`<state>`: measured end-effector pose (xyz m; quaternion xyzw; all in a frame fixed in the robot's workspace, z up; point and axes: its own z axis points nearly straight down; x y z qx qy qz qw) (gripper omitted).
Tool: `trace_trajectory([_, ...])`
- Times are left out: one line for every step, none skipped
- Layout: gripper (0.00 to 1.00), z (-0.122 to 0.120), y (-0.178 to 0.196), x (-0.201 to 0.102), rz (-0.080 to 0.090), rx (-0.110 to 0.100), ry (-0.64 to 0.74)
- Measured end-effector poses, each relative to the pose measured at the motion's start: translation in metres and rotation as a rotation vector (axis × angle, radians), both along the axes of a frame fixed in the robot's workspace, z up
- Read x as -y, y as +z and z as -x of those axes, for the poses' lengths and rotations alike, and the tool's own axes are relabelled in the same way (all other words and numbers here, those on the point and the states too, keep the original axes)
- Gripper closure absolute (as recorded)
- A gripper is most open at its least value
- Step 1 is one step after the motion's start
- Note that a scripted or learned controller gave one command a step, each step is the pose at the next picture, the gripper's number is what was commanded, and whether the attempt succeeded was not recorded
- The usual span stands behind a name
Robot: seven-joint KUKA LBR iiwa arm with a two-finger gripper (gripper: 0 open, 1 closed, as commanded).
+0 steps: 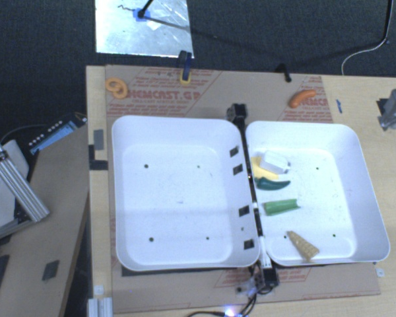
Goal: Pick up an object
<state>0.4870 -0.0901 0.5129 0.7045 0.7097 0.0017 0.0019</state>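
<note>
Two white bins sit side by side on a cardboard sheet (pixel 204 88) printed in red letters that look like "CHEMCAST", partly hidden. The right bin (pixel 356 197) holds everything, all along its left edge: a white block (pixel 275 160) resting against a yellow banana (pixel 263 171), a dark green pepper (pixel 272 184) just below, a green stick (pixel 280 207), and a tan cone (pixel 303 244) lowest. The left bin (pixel 178 190) lies beside it. An orange sausage (pixel 302 98) and an orange ring (pixel 117 87) rest on the cardboard above the bins.

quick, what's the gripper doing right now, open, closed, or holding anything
Gripper: at the right edge beside the right bin; whether open or closed cannot be told, and nothing is seen held in it.
</note>
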Motion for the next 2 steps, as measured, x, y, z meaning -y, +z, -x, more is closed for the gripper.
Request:
trace_trajectory([1.00, -0.011, 0.023, 0.123, 0.006, -0.001, -0.016])
trace_trajectory([1.00, 0.001, -0.022, 0.060, -0.002, -0.007, 0.001])
